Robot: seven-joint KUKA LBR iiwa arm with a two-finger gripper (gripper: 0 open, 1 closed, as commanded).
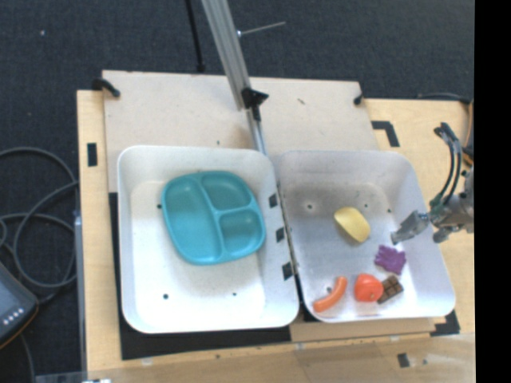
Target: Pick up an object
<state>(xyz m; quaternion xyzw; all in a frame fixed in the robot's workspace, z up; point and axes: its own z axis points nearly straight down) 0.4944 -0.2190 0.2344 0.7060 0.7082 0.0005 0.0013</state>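
Gripper (417,227) over right bin (423,183) edge, holds nothing; can't tell how open.

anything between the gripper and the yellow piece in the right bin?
No. In the camera view, only bare white bin floor separates the gripper from the yellow piece; the purple piece sits below that line.

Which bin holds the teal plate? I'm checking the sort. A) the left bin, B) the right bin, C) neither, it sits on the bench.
A: the plate lies flat in the left bin, while the right bin holds the small items.
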